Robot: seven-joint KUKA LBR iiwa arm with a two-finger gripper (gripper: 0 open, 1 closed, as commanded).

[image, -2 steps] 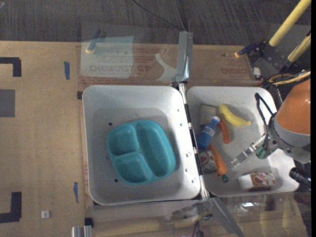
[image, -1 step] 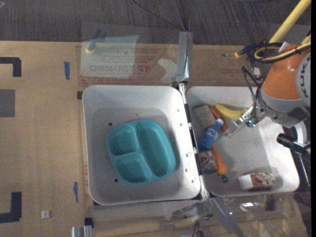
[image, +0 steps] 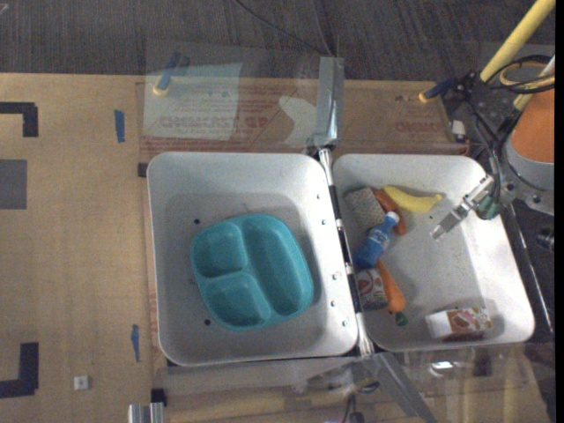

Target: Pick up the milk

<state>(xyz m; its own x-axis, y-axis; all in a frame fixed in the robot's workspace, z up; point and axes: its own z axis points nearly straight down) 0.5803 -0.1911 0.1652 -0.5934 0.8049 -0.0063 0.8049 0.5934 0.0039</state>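
The milk (image: 458,322) is a small white carton with a brown and orange label. It lies on its side near the front right corner of the right bin (image: 493,271). My gripper (image: 442,227) hangs over the middle of the right bin's far half, slanting down to the left from the wrist at the right. It is well apart from the milk, which lies nearer the front edge. Nothing is seen held in it.
In the right bin lie a yellow banana (image: 414,201), a blue bottle (image: 377,239), a brown block (image: 361,206), an orange carrot (image: 393,291) and a red-and-white packet (image: 371,287), all along its left side. The left bin (image: 176,192) holds a teal divided plate (image: 253,271).
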